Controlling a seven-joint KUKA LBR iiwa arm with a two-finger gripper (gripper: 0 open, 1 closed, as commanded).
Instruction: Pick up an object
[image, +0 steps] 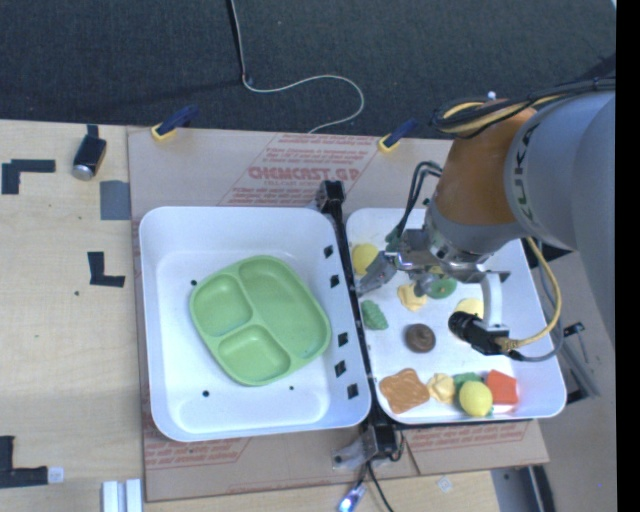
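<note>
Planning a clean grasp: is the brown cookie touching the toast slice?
Apart. The camera view shows bare white bin floor between the brown cookie and the toast slice.

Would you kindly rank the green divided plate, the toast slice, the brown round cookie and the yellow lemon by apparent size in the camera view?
1. Green divided plate
2. Toast slice
3. Yellow lemon and brown round cookie: look alike, unranked.

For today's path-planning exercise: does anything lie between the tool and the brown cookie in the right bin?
Nothing visible does. The tool hangs over the right bin's upper left; the cookie lies below it with bare white floor between. The green piece sits off to the left.
</note>
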